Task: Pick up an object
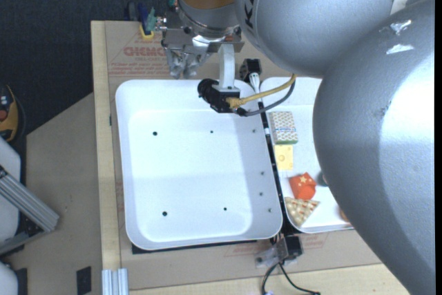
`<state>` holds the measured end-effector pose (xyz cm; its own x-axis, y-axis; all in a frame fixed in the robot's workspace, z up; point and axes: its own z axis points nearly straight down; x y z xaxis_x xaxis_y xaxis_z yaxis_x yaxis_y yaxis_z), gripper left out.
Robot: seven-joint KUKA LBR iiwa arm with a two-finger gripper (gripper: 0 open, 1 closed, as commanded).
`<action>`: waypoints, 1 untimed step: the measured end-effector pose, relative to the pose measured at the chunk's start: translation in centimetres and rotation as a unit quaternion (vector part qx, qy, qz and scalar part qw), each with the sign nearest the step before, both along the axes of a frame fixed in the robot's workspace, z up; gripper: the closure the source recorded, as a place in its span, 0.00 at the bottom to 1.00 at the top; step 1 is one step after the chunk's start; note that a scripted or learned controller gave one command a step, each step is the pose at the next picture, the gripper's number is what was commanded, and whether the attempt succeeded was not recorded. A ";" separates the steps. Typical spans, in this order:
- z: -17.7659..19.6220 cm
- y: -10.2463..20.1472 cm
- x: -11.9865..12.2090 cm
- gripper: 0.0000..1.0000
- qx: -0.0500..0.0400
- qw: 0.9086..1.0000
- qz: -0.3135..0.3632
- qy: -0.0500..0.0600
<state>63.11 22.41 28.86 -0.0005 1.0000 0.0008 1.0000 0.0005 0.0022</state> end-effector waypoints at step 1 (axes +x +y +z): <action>1.3 0.0 -2.9 1.00 0.000 1.000 0.000 0.003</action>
<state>60.17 22.43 30.11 -0.0007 1.0000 0.0001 1.0000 0.0007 -0.0035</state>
